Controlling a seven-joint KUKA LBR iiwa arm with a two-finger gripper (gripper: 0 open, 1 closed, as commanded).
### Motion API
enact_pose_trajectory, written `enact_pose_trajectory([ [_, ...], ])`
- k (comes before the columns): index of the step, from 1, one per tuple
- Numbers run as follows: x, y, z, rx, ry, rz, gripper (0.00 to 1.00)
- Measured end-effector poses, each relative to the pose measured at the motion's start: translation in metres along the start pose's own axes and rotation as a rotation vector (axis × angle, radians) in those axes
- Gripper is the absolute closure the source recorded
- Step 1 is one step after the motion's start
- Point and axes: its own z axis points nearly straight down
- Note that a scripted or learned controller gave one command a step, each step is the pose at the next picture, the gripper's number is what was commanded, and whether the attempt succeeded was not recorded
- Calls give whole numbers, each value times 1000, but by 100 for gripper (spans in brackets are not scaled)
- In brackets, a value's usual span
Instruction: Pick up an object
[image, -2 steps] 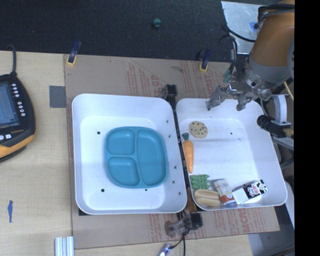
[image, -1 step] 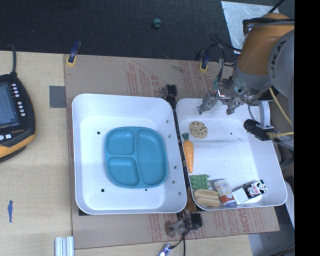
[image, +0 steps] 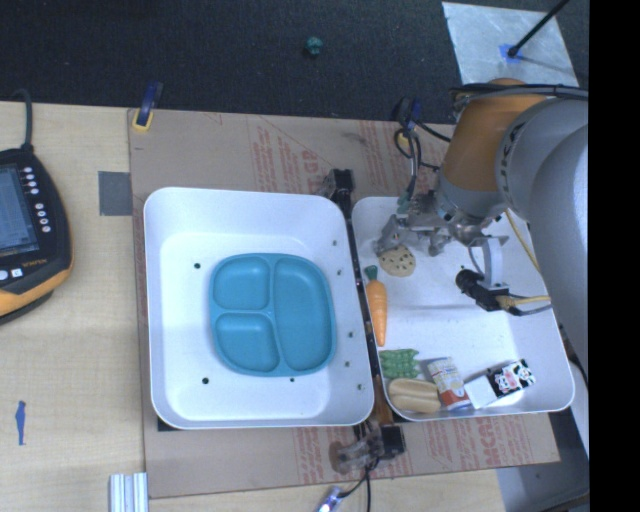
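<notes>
1. At far left, outside the bins: a handheld control pad on the bench, no part of the job.
2. In the left bin: a blue divided plate, lying flat, well apart from the arm.
3. Along the inner wall of the right bin: a carrot, long axis running up and down the view, tip toward the near edge.
4. Just above the carrot: a round cookie, the likeliest thing to pick (a judgement from closeness alone), lying just below and a little left of the gripper.
5. At the gripper itself: cannot tell how the jaws stand; too small and cluttered, and nothing seen held.
6. Next move, as judged: a short shift down-left and a descent onto the cookie.
7. Along the near wall: a green piece, a bread roll, a can, a small carton, all well apart from the gripper.
</notes>
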Motion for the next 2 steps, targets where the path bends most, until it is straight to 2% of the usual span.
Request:
enact_pose_trajectory([
  [1, -1, 1, -12, -2, -1, -2, 100],
  [2, -1, 1, -12, -2, -1, -2, 0],
])
